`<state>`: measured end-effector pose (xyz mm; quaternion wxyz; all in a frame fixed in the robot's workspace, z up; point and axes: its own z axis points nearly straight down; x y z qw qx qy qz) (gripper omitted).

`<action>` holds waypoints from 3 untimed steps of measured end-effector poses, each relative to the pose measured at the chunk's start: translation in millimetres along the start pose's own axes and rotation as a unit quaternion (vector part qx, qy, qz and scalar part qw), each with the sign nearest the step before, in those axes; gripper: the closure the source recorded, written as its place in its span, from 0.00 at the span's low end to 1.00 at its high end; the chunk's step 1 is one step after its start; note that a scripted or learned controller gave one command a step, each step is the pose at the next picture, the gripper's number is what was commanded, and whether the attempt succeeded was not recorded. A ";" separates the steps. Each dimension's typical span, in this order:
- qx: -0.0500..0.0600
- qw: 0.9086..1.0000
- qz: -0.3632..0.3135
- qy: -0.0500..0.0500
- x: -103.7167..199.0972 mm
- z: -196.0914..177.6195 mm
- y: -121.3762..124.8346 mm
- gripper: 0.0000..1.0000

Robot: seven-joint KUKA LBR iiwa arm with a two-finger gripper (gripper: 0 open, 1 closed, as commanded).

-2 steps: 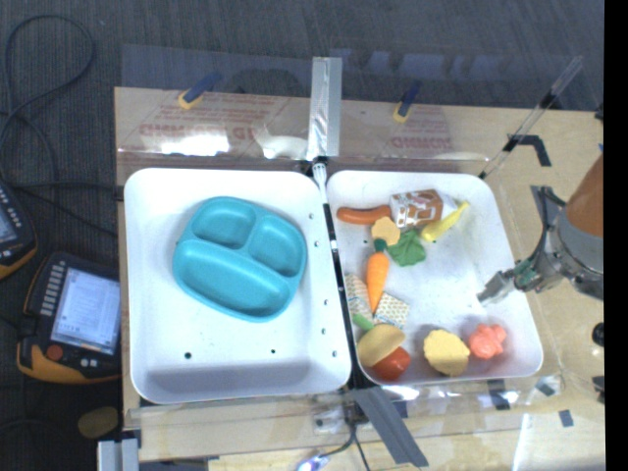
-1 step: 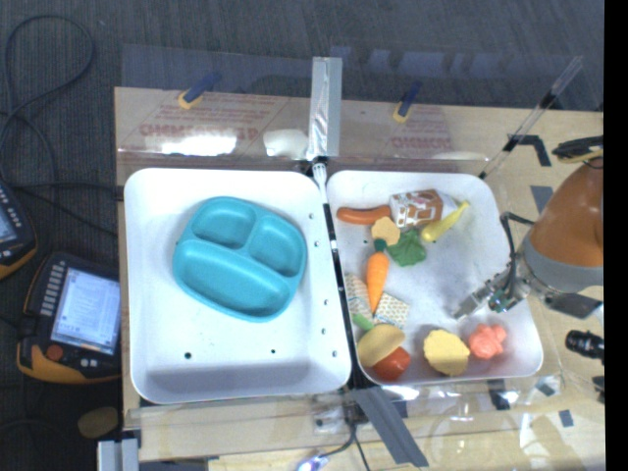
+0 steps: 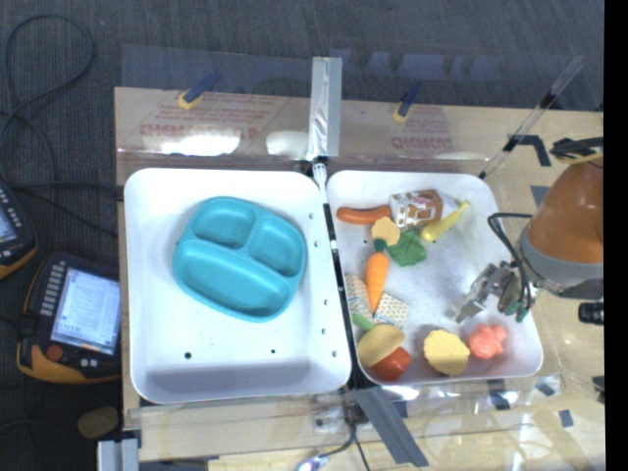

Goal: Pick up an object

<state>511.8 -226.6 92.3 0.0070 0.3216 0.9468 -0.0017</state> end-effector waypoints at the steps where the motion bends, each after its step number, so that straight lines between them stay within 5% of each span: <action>1: -0.001 1.000 0.000 0.000 0.3 1.6 1.0 0.00; 2: -0.001 1.000 -0.001 0.000 0.3 1.6 1.1 0.00; 3: -0.001 1.000 -0.001 -0.002 -0.8 -8.8 2.1 1.00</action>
